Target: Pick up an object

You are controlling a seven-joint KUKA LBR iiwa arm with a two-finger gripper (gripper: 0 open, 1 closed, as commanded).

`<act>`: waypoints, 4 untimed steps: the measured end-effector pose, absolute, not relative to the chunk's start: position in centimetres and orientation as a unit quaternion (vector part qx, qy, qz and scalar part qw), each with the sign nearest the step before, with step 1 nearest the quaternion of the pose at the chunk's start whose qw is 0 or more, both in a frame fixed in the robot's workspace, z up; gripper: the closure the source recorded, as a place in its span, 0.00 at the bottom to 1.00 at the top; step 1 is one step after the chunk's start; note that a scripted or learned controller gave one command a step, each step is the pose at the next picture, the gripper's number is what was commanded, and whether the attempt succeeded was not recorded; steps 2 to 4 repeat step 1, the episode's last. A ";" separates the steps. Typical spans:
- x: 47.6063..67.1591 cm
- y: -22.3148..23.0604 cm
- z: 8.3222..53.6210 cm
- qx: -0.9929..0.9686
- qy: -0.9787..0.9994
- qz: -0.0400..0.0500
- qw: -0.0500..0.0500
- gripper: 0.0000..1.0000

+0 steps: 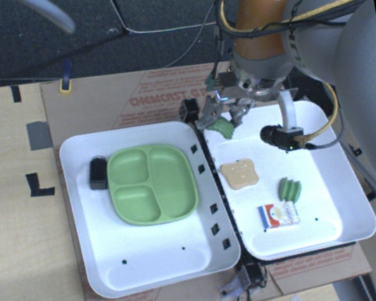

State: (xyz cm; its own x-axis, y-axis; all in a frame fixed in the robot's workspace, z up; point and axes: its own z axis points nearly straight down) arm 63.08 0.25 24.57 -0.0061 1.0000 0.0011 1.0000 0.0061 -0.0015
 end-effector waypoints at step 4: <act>63.2 6.5 23.2 -0.705 -0.710 0.001 0.001 1.00</act>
